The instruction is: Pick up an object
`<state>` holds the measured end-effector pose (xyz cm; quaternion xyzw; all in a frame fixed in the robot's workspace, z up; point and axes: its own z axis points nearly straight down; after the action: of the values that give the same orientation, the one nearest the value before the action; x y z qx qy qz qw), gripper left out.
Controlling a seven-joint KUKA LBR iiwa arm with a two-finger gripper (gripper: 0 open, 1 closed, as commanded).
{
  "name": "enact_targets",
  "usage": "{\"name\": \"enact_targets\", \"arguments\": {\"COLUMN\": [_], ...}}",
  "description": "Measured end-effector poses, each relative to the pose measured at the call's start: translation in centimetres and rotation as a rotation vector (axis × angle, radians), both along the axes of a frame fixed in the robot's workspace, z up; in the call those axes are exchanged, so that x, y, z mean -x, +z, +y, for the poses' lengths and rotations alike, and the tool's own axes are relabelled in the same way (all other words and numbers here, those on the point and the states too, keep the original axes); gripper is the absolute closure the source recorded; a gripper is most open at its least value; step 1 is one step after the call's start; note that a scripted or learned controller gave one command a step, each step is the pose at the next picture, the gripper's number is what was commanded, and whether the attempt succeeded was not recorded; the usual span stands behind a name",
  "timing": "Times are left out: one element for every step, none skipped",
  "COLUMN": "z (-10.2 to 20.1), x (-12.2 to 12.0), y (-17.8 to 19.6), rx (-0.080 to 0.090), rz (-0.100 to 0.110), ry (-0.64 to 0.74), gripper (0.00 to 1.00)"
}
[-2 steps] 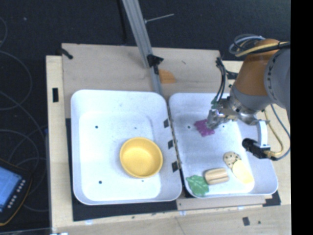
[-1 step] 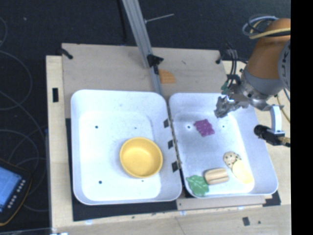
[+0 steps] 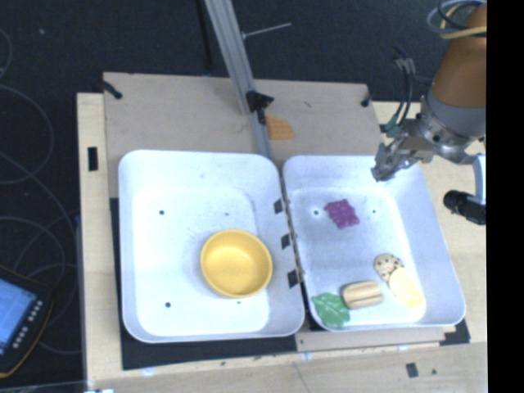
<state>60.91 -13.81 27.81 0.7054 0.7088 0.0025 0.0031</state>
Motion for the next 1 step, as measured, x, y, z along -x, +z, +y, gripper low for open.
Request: {"name": "enact_targets", "arguments": {"z": [5.37], "x": [-0.47], "y": [-1.49], "rx": [0.0], "rz": [0.007], "ry": [0.001], "gripper": [1.0]}}
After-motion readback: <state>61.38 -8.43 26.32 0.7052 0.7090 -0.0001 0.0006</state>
